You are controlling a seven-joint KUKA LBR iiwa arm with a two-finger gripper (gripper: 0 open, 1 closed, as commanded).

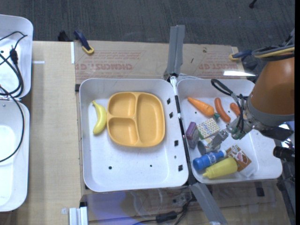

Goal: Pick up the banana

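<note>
Two white bins sit side by side on the bench, and the yellow divided plate (136, 118) in the left bin (136, 177) is the easiest thing to steer by. It has three compartments. One banana (99, 117) lies just off the plate's left edge, on the bin floor, curving along the rim and close to it (touching or not, hard to say from here).

Everything else is well to the right of the plate, in the right bin (267, 172). There I count one carrot (201, 106), two small orange-red sausages (222, 109), one purple box (191, 131), one patterned packet (207, 128), one blue bottle (208, 160), one yellow bottle (221, 168) lying just below the blue one, and one small printed carton (240, 157).

The one gripper (219, 138) hangs low over that right bin, far from the banana, among the packet and bottles. Whether its fingers are spread or closed, I cannot tell from this angle.
</note>
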